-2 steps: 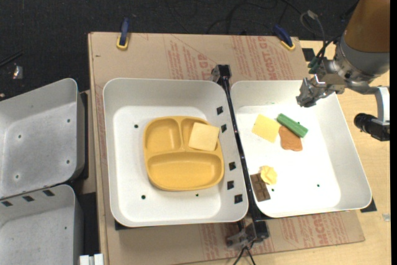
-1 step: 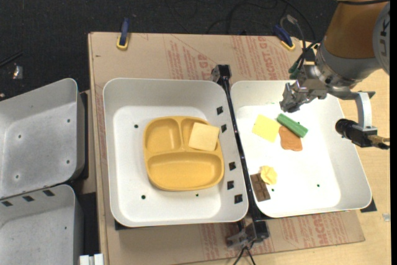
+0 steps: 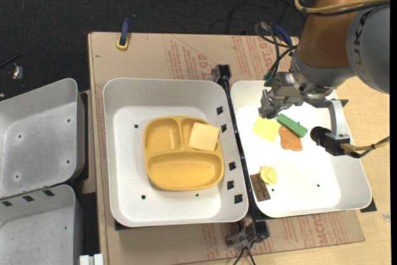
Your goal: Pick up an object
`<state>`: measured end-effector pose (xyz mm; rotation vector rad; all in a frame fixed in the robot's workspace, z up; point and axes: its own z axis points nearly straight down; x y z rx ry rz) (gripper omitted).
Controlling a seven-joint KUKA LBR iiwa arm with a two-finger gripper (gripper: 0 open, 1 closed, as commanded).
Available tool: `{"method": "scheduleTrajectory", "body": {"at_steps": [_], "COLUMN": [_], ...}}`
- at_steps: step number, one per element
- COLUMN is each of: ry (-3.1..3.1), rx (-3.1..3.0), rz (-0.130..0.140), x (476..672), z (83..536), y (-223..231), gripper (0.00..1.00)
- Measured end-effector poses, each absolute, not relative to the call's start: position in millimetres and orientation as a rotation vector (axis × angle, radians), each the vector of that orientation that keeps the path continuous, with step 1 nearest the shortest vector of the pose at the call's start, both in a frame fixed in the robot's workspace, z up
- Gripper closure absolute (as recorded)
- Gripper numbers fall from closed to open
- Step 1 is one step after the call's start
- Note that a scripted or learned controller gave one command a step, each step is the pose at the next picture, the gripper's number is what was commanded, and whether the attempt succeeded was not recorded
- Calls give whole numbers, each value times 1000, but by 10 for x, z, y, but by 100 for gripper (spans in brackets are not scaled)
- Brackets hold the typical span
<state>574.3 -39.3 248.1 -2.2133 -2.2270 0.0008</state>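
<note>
My gripper [image 3: 271,110] hangs over the back left part of the right bin [image 3: 322,195], just above a flat yellow square [image 3: 265,129]. Right of that square lie a green stick [image 3: 292,125] and an orange piece [image 3: 290,139], with the stick overlapping the orange piece's top. Nearer the front sit a small pale yellow lump [image 3: 268,174] and a brown block [image 3: 260,187] by the left wall. The left bin [image 3: 124,195] bears a yellow divided tray [image 3: 180,170] with a pale yellow block [image 3: 203,136] resting in its top right compartment. Nothing shows between the fingers.
Both bins stand on a cardboard-covered bench [image 3: 173,53]. A blue and yellow clamp [image 3: 123,37] grips the bench's back left edge. Grey metal lids [image 3: 37,127] lie off to the left. The arm's orange and grey body [image 3: 335,22] looms over the right bin's back.
</note>
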Motion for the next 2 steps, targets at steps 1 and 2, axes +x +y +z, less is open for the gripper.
{"method": "scheduleTrajectory", "body": {"at_steps": [1,2], "ry": [-2227,-2229], "rx": [-2211,-2211], "rz": [2,-1], "x": [5582,5557], "z": [2342,2373], "y": [128,633], "gripper": [100,100]}}
